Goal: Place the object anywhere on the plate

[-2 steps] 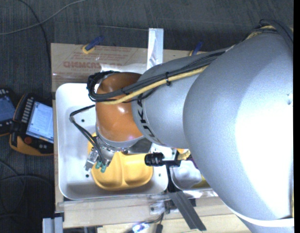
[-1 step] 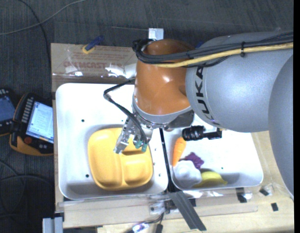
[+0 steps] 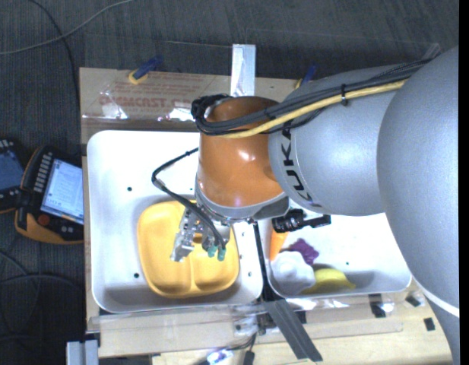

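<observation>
Here my gripper (image 3: 198, 247) hangs over the yellow plate (image 3: 160, 257) in the left bin (image 3: 112, 204); I cannot tell its state. Right of the plate, the other bin (image 3: 386, 276) holds purple (image 3: 302, 249), white (image 3: 293, 271) and yellow toys (image 3: 333, 280).

Probably a robotics lab: teach pendant (image 3: 52, 196) and cables (image 3: 36, 29) on carpet.

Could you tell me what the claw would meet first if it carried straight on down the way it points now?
Most likely the yellow plate in the left bin: the claw hangs right over its middle, though its height above it is unclear.
</observation>
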Motion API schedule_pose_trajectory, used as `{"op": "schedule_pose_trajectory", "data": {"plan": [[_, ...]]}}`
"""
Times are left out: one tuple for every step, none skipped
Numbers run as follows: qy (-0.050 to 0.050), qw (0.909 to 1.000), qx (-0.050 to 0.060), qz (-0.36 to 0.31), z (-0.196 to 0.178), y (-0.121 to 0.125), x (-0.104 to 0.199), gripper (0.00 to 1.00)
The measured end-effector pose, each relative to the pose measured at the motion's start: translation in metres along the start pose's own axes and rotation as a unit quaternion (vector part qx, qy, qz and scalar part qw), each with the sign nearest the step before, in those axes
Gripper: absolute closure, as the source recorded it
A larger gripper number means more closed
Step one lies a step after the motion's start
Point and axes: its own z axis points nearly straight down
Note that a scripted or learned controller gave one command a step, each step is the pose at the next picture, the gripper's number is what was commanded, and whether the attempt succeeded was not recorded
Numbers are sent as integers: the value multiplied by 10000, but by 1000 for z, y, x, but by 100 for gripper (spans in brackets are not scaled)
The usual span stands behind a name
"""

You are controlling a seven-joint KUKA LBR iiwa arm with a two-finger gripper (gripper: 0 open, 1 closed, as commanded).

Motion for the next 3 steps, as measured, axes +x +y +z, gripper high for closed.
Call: {"op": "schedule_pose_trajectory", "data": {"plan": [[5,9917,-7,-1287,28,63,16,100],[-22,9838,-2,-1792,-2,65,2,100],[-1,9722,5,-2341,12,0,-8,100]]}}
